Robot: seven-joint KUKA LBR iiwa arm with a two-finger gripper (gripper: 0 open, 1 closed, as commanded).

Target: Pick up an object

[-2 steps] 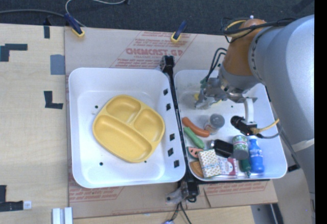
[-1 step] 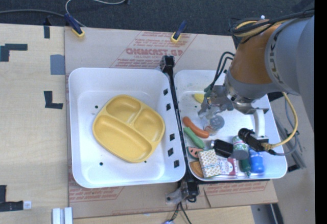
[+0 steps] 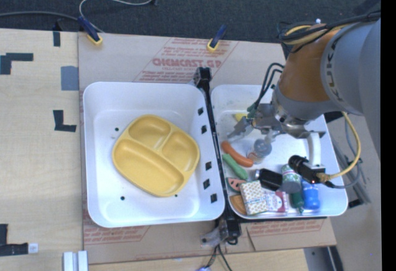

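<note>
Two white bins (image 3: pixel 99 140), one yellow divided plate (image 3: pixel 156 154), and two yellow clamps (image 3: pixel 90 31).

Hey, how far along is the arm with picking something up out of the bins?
Done: the arm has reached over the right bin, its gripper low among the clutter near the orange carrot-like piece. In hand: nothing visibly lifted. Left: grasp and raise an item. The yellow divided plate lies flat in the left bin.
</note>
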